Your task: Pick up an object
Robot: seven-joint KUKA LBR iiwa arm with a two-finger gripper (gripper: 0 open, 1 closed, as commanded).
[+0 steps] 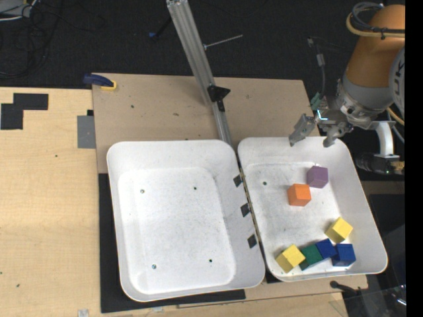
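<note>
My gripper (315,134) hangs open above the far edge of the right bin (277,157), its two fingers spread apart with nothing between them. Below it in that bin lie a purple cube (318,176) and an orange cube (299,195), both well apart from the fingers. Toward the near right corner sit a yellow cube (340,230), a second yellow cube (290,257), a green block (311,255) and two blue cubes (326,248) (344,254), bunched together.
The left bin (132,170) lies beside the right one, joined by black clips (242,209). A slanted aluminium rail (198,65) rises behind the bins. The wooden bench (158,104) surrounds them, and a blue-and-yellow clamp (99,81) sits at its far left corner.
</note>
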